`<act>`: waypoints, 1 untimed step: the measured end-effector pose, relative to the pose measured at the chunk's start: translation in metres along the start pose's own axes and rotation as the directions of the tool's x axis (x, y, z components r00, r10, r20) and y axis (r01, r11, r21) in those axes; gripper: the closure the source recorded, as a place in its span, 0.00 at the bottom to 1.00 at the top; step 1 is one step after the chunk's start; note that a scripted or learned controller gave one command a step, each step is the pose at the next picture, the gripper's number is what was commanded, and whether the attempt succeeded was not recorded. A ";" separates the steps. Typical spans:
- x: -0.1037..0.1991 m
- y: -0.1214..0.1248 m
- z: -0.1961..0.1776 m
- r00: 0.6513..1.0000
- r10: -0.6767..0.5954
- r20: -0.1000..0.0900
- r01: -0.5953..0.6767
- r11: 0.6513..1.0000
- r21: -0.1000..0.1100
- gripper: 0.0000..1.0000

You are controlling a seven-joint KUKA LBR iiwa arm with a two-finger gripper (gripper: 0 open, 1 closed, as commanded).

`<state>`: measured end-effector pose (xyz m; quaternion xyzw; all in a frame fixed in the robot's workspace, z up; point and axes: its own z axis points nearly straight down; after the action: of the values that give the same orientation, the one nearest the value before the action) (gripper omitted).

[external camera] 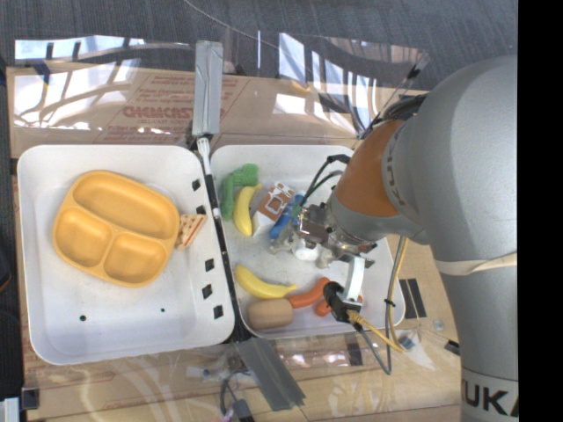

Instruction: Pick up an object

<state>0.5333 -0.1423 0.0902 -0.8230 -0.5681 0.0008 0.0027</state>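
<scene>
The tool (297,240) hangs low in the right bin (369,319), beside the blue object (283,223). Its state cannot be told. A banana (259,283) lies nearby.

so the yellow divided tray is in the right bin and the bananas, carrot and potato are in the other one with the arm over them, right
Not quite: the camera view shows the yellow divided tray in the left bin. The bananas, carrot and potato are in the right bin, with the arm over them.
</scene>
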 end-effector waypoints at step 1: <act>0.067 0.048 -0.007 0.983 -0.185 0.001 0.185 0.983 0.002 0.00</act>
<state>0.6024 -0.0963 0.0973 -0.7667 -0.6420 0.0017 0.0032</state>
